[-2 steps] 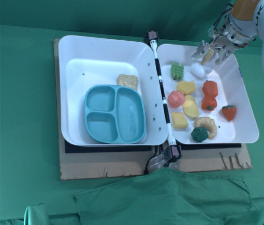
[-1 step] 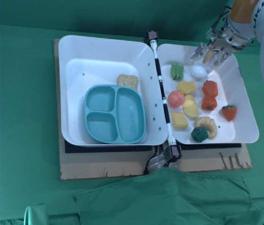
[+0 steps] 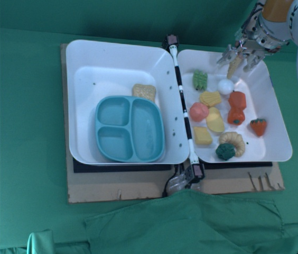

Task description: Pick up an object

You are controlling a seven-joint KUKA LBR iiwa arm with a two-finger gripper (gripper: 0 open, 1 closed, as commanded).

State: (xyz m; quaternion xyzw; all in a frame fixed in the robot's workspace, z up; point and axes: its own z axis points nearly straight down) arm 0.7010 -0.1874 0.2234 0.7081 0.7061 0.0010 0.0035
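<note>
My gripper (image 3: pixel 238 62) hangs over the far edge of the right bin (image 3: pixel 276 142). A pale tan, elongated toy food piece (image 3: pixel 234 67) sits between its fingers, lifted a little above the bin floor. Just below it lie a white ball (image 3: pixel 225 86) and a green toy vegetable (image 3: pixel 199 80). Farther toward the front are a yellow corn piece (image 3: pixel 210 98), a red pepper (image 3: pixel 237 100), a pink peach (image 3: pixel 198 111), a strawberry (image 3: pixel 258 126), a croissant (image 3: pixel 232 139) and a broccoli floret (image 3: pixel 225 151).
The left bin (image 3: pixel 85 57) holds a teal divided plate (image 3: pixel 130 128) with a toast slice (image 3: pixel 144 92) behind it. A black-and-white bar (image 3: pixel 181 97) runs between the bins. Green cloth (image 3: pixel 191 221) lies bunched at the front.
</note>
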